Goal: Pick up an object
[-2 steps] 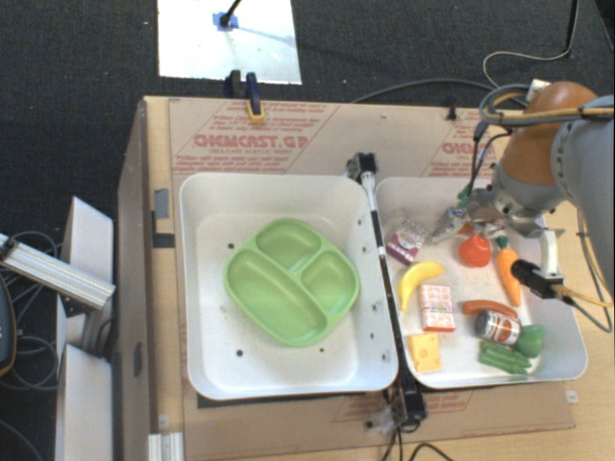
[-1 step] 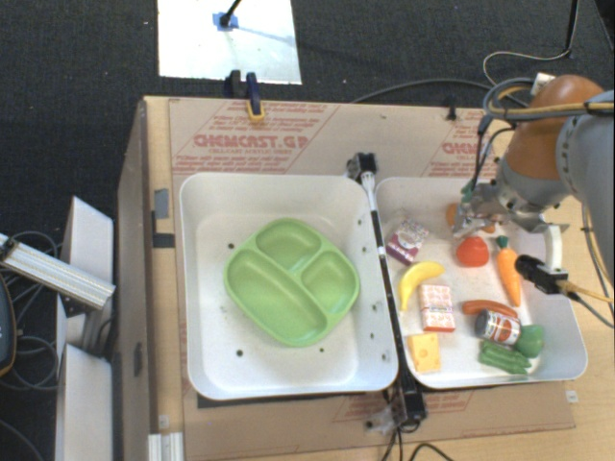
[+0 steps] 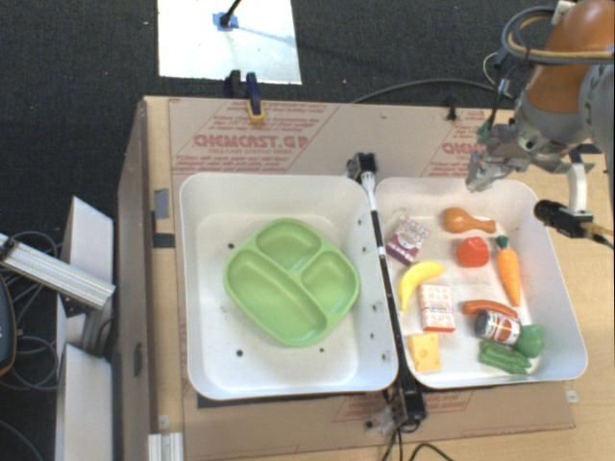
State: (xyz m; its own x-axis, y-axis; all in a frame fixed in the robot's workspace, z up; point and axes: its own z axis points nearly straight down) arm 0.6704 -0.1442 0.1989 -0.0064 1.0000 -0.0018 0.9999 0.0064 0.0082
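The gripper [image 3: 483, 177] hung at the far rim of the right bin [image 3: 562, 301], tilted down from the arm [image 3: 567, 65]; at this size nothing told whether its jaws stood spread or pressed together, and no object sat between them. The likeliest target was the toy drumstick [image 3: 468, 222], lying just in front of the gripper in the bin's far part, near a red tomato [image 3: 472, 252] and an orange carrot [image 3: 508, 271]. It looked like hollow moulded plastic: light, stiff, and probably slick, with a bulbous end tapering to a thin shank toward the right. A grasp across the thick rounded part, jaws closing over its short width, seemed safest, since the smooth taper could squirt out of a pinch on the shank. The banana [image 3: 420, 281], the small box [image 3: 435, 307] and the can [image 3: 498, 328] lay nearer the front, well apart from the gripper, and the green plate [image 3: 291, 281] sat alone in the left bin [image 3: 207, 257].
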